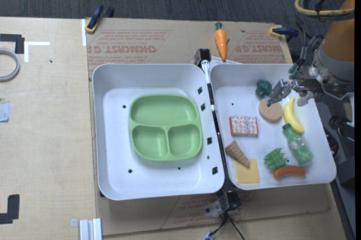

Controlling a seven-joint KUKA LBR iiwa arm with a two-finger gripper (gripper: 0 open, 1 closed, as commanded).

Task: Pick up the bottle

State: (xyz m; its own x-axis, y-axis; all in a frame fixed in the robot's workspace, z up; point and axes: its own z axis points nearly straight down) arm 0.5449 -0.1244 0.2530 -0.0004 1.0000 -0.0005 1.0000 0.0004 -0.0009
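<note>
The bottle point(297, 144) is small, green and clear. It lies on its side near the right wall of the right bin point(248, 79), between a banana point(291, 114) and a red sausage point(289, 171). My gripper point(289, 94) hangs over the upper right part of that bin, above the banana's top end and a round tan cookie point(271, 111). Its fingers point(276, 95) stand apart and open, with nothing between them. The bottle is a short way in front of the gripper, untouched.
The right bin also holds a dark green broccoli point(263, 87), a pink box point(243, 126), an ice cream cone point(237, 153), a yellow cheese slice point(247, 171) and a leafy green point(274, 158). A green divided plate point(166, 127) lies in the left bin. A carrot point(220, 41) rests behind the bins.
</note>
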